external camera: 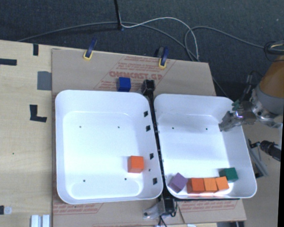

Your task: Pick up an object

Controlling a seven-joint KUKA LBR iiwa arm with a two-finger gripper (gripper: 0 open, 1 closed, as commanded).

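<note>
An orange cube (136,164) lies alone in the left bin (75,106), toward its front right. Along the front wall of the right bin (190,109) sit a purple block (177,182), three orange blocks in a row (207,185) and a green block (230,174). My gripper (230,120) hangs over the right bin's far right rim, well above and behind the blocks, with nothing visible between its fingers. The grey arm with its orange band (273,80) enters from the right.
A blue cube (124,83) rests on the cardboard behind the left bin, beside a black clamp (148,87). Cables run across the dark floor at the back. Black clips line the seam between the bins.
</note>
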